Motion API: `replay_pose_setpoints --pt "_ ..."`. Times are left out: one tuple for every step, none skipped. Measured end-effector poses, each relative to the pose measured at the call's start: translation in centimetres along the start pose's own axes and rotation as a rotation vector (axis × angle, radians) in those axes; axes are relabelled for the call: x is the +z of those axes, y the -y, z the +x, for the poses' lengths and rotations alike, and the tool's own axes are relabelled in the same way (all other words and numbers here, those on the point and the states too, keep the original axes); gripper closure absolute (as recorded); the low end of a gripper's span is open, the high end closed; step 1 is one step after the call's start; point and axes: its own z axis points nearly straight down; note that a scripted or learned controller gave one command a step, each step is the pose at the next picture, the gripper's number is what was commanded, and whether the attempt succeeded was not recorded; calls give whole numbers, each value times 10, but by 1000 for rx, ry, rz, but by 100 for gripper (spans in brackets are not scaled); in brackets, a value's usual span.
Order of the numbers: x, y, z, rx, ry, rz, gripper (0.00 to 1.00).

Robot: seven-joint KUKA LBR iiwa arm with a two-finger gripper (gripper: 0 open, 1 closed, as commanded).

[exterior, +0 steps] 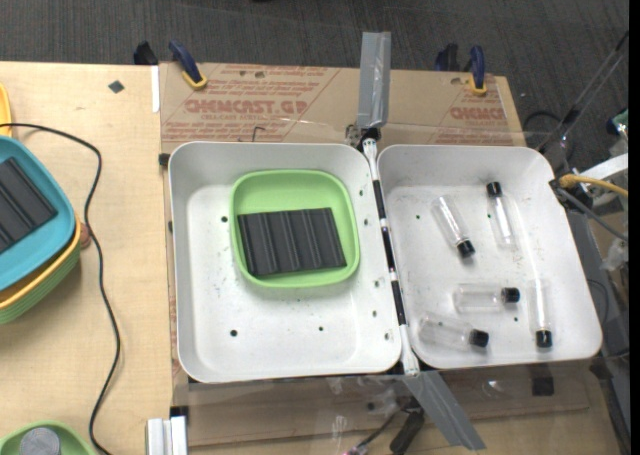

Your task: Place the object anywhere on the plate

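Observation:
A green square plate [295, 238] with a dark ribbed insert [291, 241] lies in the left white bin [200, 333]. Several clear plastic tubes with black caps lie in the right bin [570, 343]: one [452, 225] near its middle top, one [498, 209] at the upper right, one [487, 296] lower down, one [450, 334] near the front wall, and a thin one [540, 311] along the right side.
Cardboard [330, 103] clamped with blue-and-yellow clips lies behind the bins. Stacked teal and yellow trays [30, 233] sit at the left on the wooden bench, with a black cable [105, 273] running past them. Cables [590, 183] hang at the right.

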Motion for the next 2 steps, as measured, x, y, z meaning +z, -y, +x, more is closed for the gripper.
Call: replay_pose_setpoints --pt "23 -10 4 0 1 0 0" --pt "7 -8 -5 0 -1 -1 0"
